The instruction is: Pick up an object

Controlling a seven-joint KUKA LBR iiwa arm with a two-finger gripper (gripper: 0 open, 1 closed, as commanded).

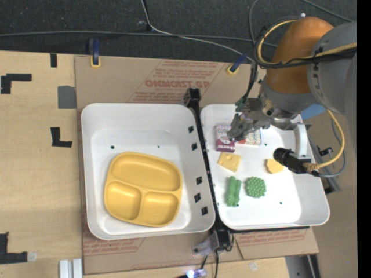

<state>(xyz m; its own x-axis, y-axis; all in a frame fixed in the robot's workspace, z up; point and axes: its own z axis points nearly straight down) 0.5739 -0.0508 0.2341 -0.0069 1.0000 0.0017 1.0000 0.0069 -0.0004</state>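
My gripper (237, 133) hangs over the back left part of the right bin (290, 213), right above a small pink and purple packet (224, 139). Its fingertips reach down beside the packet's right end. A white card-like item (251, 137) lies just right of the gripper. In front of them lie a yellow cheese wedge (229, 161), a green pickle-shaped toy (233, 190), a round green bumpy toy (255, 187) and a small yellow piece (273, 166). Nothing shows held between the fingers.
The left bin (98, 120) holds a yellow divided plate (142, 188). A black ridge (200, 149) separates the two bins. The arm's grey and orange body (301, 57) looms over the right bin's back right corner.
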